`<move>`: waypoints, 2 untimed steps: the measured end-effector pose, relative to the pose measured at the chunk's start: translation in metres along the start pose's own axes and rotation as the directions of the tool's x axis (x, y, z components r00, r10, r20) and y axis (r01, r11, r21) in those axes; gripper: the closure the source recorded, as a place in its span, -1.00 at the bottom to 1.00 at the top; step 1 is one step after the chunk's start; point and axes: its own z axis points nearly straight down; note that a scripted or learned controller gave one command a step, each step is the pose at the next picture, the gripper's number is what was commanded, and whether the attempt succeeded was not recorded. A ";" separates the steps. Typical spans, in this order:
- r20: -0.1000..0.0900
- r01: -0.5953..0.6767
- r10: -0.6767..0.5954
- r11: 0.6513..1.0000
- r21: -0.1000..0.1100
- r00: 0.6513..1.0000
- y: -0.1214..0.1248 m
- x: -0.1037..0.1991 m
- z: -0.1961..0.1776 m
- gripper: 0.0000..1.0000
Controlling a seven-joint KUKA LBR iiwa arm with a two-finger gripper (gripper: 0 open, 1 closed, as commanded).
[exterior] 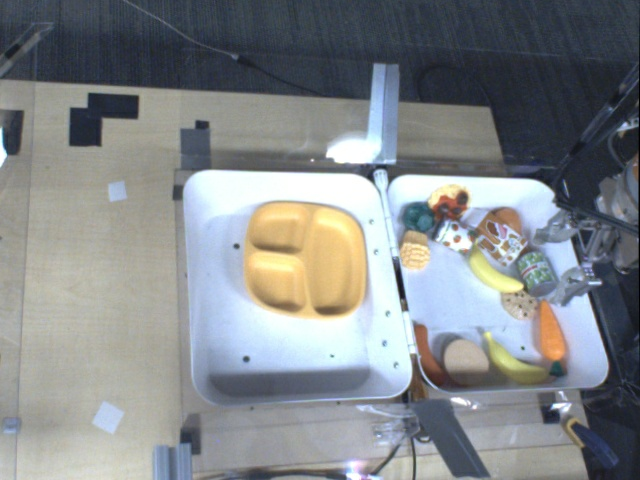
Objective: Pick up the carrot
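Note:
The carrot (551, 332) is orange with a green stub at its near end. It lies lengthwise by the right wall of the right bin (590, 368), close to the front corner. My gripper (563, 259) reaches in over the bin's right rim, just behind the carrot. It is open, one finger (552, 233) pointing toward the back and the other (574, 285) hovering just above the carrot's top end. Nothing sits between the fingers; a green can (534, 268) lies just to their left.
Crowding the right bin are two bananas (497, 273) (517, 361), a cookie (518, 304), a printed box (500, 236), corn (415, 254), a brown roll (466, 358) and a red sausage (424, 352). A yellow divided plate (305, 258) rests in the left bin (215, 368).

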 end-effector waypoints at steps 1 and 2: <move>-0.002 -0.079 0.079 0.997 0.000 0.997 -0.002 0.016 0.135 -1.00; 0.013 -0.227 0.227 0.974 0.002 0.974 0.014 0.043 0.140 -1.00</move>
